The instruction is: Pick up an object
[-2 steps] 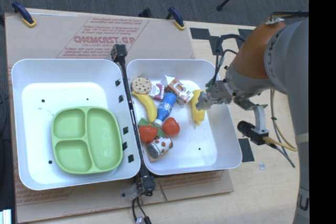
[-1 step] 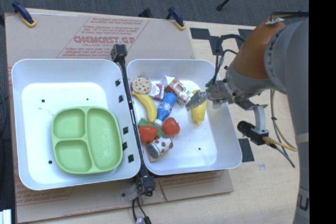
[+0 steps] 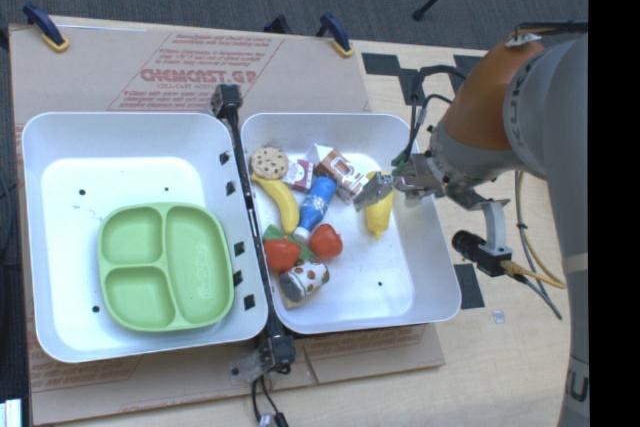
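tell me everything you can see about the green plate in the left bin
The green plate is a pale green, rounded-rectangle tray that looks like plastic, split into three compartments: two small ones on its left side and one long one on its right. It lies flat, right side up, in the lower half of the left bin, with nothing in it.

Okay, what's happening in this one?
The grey arm reaches in from the right over the right bin, with its gripper low beside a small yellow toy near that bin's right side. Whether it has a hold on anything can't be made out. The other toys, among them a banana, a cookie and a blue bottle, lie clustered in the same bin. The left bin holds a green divided plate.
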`<state>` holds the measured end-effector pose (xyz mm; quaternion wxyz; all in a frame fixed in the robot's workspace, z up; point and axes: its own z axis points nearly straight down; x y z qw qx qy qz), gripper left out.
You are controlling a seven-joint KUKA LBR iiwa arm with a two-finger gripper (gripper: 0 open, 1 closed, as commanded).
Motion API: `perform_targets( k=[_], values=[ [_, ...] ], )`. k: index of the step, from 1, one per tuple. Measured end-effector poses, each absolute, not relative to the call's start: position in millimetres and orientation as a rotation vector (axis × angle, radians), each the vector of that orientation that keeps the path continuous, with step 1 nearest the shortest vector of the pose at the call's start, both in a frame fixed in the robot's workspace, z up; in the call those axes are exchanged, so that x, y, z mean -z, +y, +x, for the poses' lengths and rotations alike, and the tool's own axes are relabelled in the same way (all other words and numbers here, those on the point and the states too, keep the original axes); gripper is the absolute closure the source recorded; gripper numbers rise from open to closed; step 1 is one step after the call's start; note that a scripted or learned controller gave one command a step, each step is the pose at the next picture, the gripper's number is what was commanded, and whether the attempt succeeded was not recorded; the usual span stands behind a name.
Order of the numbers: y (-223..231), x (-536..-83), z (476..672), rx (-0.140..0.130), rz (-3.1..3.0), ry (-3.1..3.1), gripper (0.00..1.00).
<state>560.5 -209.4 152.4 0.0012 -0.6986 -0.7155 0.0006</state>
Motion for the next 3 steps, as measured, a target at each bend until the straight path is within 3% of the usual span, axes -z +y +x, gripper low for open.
perform_targets(
  k=[1, 2, 3],
  values=[
    [-211.1, -91.2, 475.3, -0.004, -2.210, -2.225, 0.00],
    [-211.0, -101.7, 476.7, -0.004, -2.204, -2.233, 1.00],
    [-170.0, -234.1, 477.7, 0.001, -2.215, -2.230, 1.00]
  ],
)
